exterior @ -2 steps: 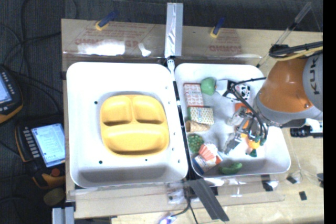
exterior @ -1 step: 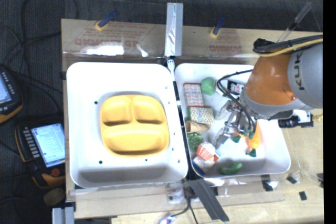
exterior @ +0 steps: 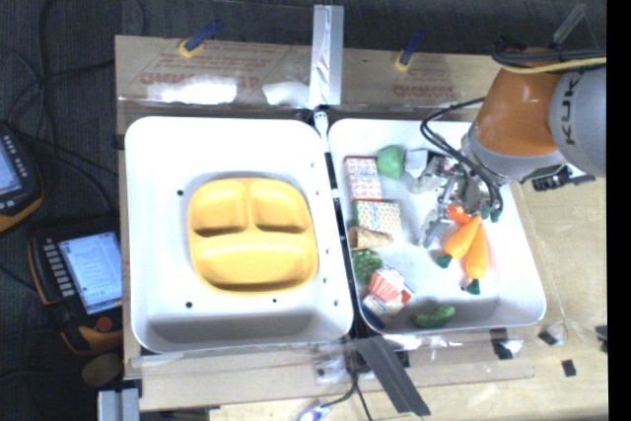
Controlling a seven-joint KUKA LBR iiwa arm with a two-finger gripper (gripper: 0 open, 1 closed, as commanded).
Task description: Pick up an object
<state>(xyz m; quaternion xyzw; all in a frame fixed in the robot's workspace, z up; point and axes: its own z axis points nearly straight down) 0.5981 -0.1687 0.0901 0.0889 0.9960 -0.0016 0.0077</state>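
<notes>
In the right bin (exterior: 513, 306), a green pickle (exterior: 432, 315) lies at six o'clock, with a red-and-white carton (exterior: 387, 288) beside it at nine. Two carrots (exterior: 467, 246) lie at the centre. The claw (exterior: 452, 197) hangs just above them at twelve; whether it is clenched or released cannot be told. The left bin (exterior: 158, 212) holds a yellow tray (exterior: 253, 232).

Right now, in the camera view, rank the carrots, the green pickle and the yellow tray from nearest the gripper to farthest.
1. The carrots: in the right bin, just below the gripper.
2. The green pickle: at the right bin's bottom edge, farther down.
3. The yellow tray: in the left bin, across the divider, farthest.
</notes>
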